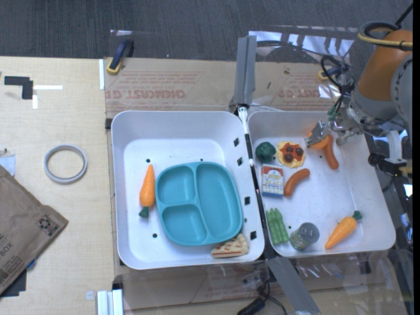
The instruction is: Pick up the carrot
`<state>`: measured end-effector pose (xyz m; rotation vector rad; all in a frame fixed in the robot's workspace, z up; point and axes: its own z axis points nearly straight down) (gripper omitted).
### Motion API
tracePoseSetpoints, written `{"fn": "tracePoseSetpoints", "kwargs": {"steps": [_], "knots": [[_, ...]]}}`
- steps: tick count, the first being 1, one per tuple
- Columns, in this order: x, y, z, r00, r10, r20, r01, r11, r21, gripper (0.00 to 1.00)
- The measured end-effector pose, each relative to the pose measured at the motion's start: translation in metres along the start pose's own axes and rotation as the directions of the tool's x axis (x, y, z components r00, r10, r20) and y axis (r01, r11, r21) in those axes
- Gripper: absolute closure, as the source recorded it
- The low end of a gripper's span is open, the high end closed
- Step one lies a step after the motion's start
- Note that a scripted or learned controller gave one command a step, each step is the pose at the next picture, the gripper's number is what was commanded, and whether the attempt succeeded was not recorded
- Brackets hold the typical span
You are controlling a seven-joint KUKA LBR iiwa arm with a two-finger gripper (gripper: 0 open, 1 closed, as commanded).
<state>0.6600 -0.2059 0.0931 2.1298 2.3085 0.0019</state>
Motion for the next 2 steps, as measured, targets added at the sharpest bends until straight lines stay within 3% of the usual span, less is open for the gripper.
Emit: {"fn": "tracePoseSetpoints", "kwargs": {"steps": [1,2], "knots": [[-0.002,0.001,-0.015,1.0,-0.002,0.004,0.002,1.0,-0.001,1.0],[0.054,0.004,-0.112,0.99,0.14,0.002,-0.14,0.99,0.001,1.0]]}}
